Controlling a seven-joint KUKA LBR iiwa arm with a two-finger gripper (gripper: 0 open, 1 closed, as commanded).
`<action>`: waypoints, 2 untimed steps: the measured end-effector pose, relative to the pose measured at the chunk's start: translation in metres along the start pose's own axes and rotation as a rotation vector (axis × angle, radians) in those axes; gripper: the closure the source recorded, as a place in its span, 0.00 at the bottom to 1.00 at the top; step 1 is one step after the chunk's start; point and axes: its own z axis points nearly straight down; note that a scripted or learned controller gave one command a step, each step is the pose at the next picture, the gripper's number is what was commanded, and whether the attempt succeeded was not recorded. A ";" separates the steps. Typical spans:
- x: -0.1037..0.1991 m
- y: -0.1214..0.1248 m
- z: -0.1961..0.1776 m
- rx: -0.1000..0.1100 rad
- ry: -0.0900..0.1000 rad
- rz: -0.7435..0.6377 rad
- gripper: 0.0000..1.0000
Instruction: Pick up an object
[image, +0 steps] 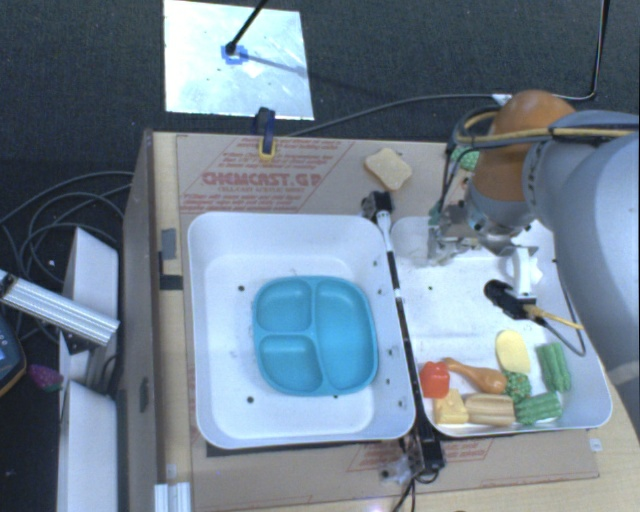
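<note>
My gripper (447, 248) hangs low over the far left corner of the right bin (455, 300), under the grey arm with its orange band. Nothing shows beneath it but bare white floor. Several toy foods lie along the near edge of that bin, well away from the gripper: a red pepper (434, 379), an orange drumstick (479, 376), a yellow lemon-like piece (512, 351), a broccoli (517, 385), a green pod (553, 367), a second green piece (540, 407), a yellow wedge (452, 408) and a tan roll (488, 408).
The left bin (215, 300) holds a blue divided plate (314, 334). A tan bread-like piece (388, 168) lies outside the bins on the cardboard behind them. A black divider (395, 290) runs between the two bins.
</note>
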 end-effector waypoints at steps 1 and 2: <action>0.000 0.001 -0.011 -0.004 -0.001 -0.002 1.00; 0.000 0.002 -0.022 -0.007 -0.002 -0.004 1.00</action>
